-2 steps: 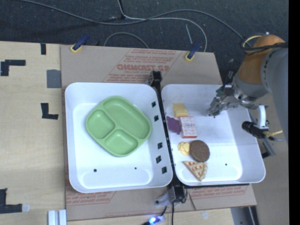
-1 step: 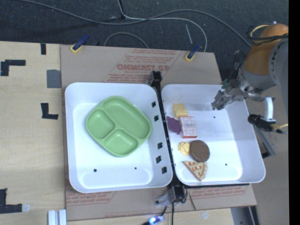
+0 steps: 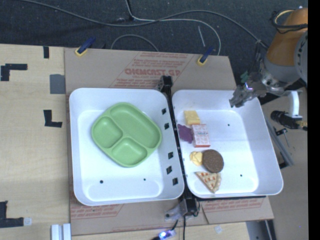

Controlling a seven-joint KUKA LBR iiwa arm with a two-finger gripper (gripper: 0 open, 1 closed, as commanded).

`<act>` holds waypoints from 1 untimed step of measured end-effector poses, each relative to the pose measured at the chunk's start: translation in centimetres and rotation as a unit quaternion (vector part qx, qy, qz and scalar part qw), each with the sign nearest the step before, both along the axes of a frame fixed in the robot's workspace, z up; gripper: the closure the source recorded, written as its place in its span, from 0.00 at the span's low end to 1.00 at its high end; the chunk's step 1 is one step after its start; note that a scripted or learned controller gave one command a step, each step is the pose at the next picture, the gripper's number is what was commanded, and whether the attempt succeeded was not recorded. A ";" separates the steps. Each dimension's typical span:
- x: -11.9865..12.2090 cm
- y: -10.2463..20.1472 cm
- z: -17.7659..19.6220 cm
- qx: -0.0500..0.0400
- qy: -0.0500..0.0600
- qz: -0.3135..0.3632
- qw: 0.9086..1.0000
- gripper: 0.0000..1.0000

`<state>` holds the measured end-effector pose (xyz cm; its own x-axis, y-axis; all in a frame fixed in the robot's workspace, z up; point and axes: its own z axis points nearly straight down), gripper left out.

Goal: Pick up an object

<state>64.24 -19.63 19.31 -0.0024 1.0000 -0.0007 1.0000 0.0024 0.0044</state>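
Six small foods lie along the right bin's (image 3: 250, 149) left side: pizza slice (image 3: 208, 180) nearest, cookie (image 3: 213, 160), carton (image 3: 201, 135), cheese (image 3: 192, 117). Hand (image 3: 239, 99) hangs over the far rim, holding nothing, its opening unclear. Approach step; it must next descend onto one.

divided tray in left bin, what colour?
Light green tray, plain with no pattern, seen in the camera view in the left bin.
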 end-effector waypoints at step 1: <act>0.1 0.1 2.9 0.000 0.001 0.000 1.000 1.00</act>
